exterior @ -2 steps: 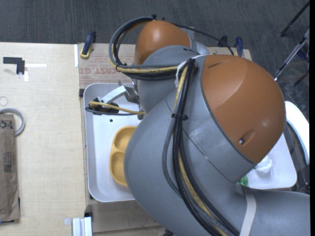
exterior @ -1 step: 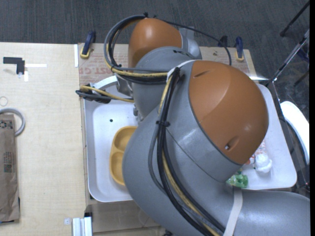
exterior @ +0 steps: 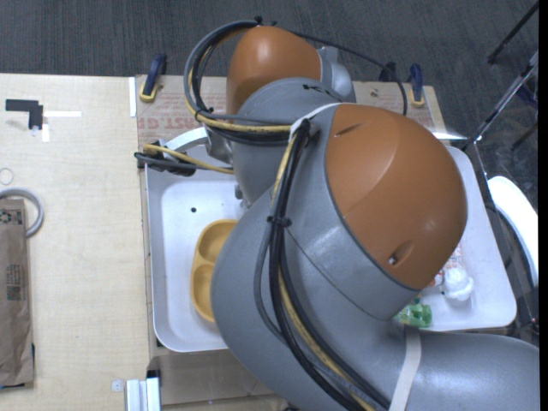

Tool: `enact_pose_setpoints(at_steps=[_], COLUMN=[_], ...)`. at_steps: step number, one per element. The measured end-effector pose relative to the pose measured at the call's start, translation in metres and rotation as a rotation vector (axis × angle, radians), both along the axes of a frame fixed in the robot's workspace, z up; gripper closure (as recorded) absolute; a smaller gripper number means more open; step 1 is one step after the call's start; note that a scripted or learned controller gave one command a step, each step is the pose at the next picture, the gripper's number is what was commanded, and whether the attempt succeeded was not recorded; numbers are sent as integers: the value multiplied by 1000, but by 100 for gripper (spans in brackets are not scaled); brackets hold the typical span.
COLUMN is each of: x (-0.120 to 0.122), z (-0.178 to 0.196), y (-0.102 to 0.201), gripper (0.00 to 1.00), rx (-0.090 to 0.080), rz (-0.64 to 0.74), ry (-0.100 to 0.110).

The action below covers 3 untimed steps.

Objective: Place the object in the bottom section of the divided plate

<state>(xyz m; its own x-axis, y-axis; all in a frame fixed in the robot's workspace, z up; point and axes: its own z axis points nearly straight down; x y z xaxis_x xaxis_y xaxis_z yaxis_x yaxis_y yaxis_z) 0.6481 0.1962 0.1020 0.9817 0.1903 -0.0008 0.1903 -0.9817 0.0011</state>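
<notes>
At the centre of the frame the arm (exterior: 342,255) bulks over both bins, and its grey and orange body hides the gripper, so I cannot tell how the jaws stand or whether anything is pinched. The yellow plate (exterior: 210,268) lies in the left bin (exterior: 171,255), at lower left of centre, with part of its rim and two sections showing beside the arm (the rest is covered). In the right bin (exterior: 492,264), at lower right, sit a green thing (exterior: 417,316) and a white thing (exterior: 459,284); which one is the object to be moved I cannot say. Either way, the plate lies well to the left of them, across the arm's body, so my guess is that the carry must run leftward toward the plate's lower section.
</notes>
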Motion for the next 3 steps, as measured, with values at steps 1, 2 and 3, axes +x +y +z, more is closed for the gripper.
enact_pose_setpoints(at_steps=[1, 2, 3], x=[3, 3, 4], z=[90, 90, 99], y=[31, 30, 27], gripper=[100, 0, 100], rx=[1, 1, 0], rz=[35, 35, 29], ry=[0, 0, 2])
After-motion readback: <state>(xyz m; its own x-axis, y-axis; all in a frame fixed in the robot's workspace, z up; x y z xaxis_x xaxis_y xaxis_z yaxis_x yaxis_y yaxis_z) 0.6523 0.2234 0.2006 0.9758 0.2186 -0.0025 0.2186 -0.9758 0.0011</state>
